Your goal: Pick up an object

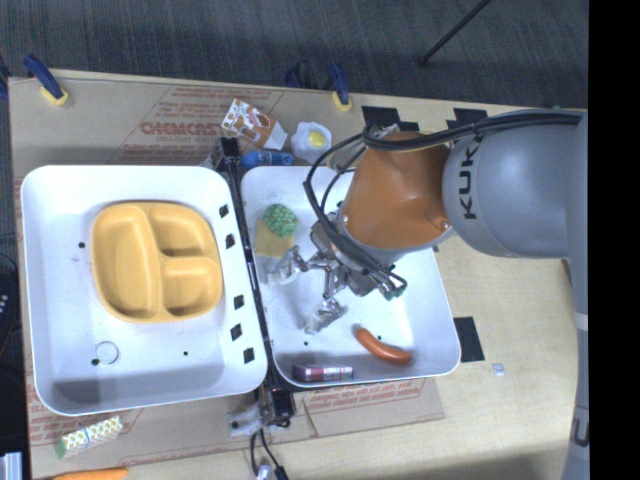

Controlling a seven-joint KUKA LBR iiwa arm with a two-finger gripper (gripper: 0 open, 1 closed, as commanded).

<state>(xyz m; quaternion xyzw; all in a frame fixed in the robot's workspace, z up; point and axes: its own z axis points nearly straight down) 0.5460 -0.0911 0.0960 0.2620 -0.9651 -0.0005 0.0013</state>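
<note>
The gripper [328,303] hangs low over the right bin [435,313]. Its fingers appear spread, gripping nothing, though glare makes this uncertain. The sausage [381,345], the nearest candidate, lies on the bin floor at 4 o'clock from the fingertips, close but apart. It looks light, smooth, slightly yielding; take hold across its middle, where the narrow body fits between the fingers.

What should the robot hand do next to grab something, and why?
Probably drop straight down a little. The gripper hangs over the right bin with nothing between its fingers. The orange sausage lies just beside it toward the near rim, so a small shift that way might also work.
</note>
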